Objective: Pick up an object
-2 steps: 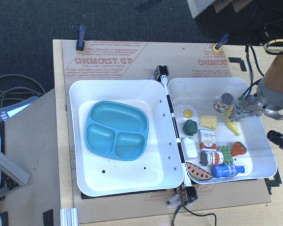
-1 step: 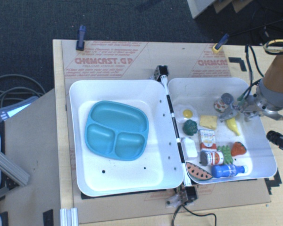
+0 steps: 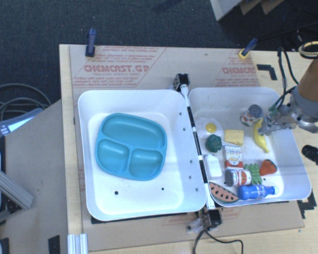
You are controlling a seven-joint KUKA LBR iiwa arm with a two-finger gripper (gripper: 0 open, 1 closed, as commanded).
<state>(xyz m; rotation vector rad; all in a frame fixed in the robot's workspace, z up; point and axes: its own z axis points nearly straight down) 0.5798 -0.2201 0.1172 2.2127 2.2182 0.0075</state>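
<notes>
— Bench (image 3: 122, 62) has two white bins; what's in the right bin (image 3: 299, 168)?

— Near edge: watermelon slice (image 3: 223, 193), blue bottle (image 3: 257, 191), can (image 3: 238, 177). Then strawberry (image 3: 268, 167), broccoli (image 3: 213, 142), cheese (image 3: 233, 137), banana (image 3: 260, 136).

— Left bin (image 3: 90, 115)?

— Blue divided tray (image 3: 131, 146).

— Gripper (image 3: 268, 124)?

— Low over the banana's far end, maybe touching; finger state too blurry, can't tell.

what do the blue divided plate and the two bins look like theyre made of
The blue divided plate looks like moulded plastic: uniform colour, rounded compartments, soft sheen. The left bin and right bin appear thin formed white plastic with smooth curved rims; the exact material is uncertain.
</notes>
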